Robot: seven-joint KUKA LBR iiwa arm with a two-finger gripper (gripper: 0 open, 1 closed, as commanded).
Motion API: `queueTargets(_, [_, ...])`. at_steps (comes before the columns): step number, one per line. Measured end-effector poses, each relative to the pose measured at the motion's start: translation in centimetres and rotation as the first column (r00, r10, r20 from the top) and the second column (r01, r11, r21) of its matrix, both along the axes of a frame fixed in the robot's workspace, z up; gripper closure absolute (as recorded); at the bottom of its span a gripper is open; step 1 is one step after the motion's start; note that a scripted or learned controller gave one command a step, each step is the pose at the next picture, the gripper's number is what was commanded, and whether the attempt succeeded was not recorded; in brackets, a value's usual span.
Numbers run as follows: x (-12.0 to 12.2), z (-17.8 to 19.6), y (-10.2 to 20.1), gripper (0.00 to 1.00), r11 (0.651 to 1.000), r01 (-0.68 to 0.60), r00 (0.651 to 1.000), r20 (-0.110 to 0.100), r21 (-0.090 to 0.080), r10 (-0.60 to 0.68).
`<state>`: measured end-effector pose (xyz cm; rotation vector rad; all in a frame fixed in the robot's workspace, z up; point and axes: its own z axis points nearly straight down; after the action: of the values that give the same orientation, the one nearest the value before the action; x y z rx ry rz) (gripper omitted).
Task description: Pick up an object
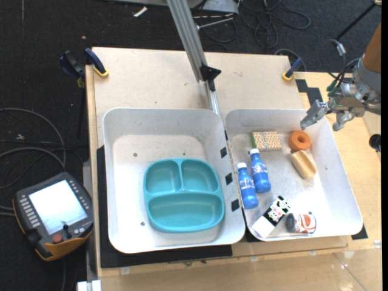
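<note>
The right bin (339,180) holds an orange ring (299,140), a tan bread roll (304,163), a checkered cracker block (267,140), two blue bottles (253,177), a black-and-white carton (272,216) and a red-and-white can (303,222). My gripper (328,117) hangs above the bin's far right corner, just right of and above the orange ring. Its two fingers are spread apart with nothing between them.
The left bin (121,162) holds a teal divided plate (182,194). A metal pole (188,29) slants down to the seam between the bins. Clamps (97,65) sit at the bench's back corners. A teach pendant (54,214) lies on the floor at left.
</note>
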<state>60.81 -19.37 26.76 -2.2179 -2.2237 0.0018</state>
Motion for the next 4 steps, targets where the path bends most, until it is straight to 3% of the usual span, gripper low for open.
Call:
queueTargets(1, [0.0, 0.0, 0.0, 0.0, 1.0, 0.0, 1.0, 0.0, 0.0, 0.0])
queueTargets(4, [1.0, -17.5, 0.2, 0.0, 1.0, 0.002, 1.0, -0.003, 0.001, -0.002])
